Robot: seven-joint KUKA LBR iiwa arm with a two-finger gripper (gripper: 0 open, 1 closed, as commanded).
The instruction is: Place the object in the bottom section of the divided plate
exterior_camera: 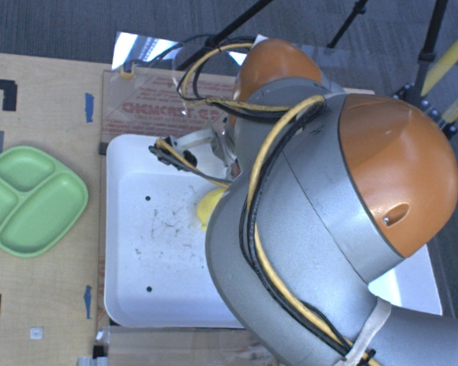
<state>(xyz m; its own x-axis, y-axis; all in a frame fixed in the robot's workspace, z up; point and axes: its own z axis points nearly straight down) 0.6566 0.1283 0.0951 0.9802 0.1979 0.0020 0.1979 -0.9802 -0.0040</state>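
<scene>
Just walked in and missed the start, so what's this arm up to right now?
The grey and orange arm is reaching from the right over the white bin, covering much of it. A yellow object lies in the bin, peeking out at the arm's edge. The green divided plate sits on the wooden bench to the left, with nothing in its sections yet. The tool itself is hidden behind the arm.

Bright, even light from above, with soft shadows. The white bin is close to washed out, its scuffs still readable. A hard glare patch sits on the reflective sheet at the top, and the arm's orange dome carries a mild sheen. The arm, nearest the lens, looks perhaps slightly soft.
</scene>
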